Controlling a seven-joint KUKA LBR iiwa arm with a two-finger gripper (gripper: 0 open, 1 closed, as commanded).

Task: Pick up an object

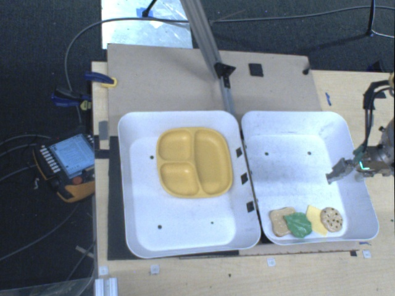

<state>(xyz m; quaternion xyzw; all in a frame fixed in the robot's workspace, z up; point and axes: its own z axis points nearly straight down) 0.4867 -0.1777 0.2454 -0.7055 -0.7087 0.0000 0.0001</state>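
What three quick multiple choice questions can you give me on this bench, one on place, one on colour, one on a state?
1. Where do the small food items lie?
A. left bin
B. right bin, near corner
C. on the tray

2. What colour is the divided tray?
A. yellow
B. blue
C. red

3. What lies in the tray's compartments?
A. a cookie
B. a green piece
C. nothing

Answers: 1 B, they cluster in the right bin at its near edge. 2 A, it is plainly yellow. 3 C, all three compartments are bare.

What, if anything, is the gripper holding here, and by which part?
Nothing. The gripper hangs over the right bin, apart from the toy foods at its near edge.
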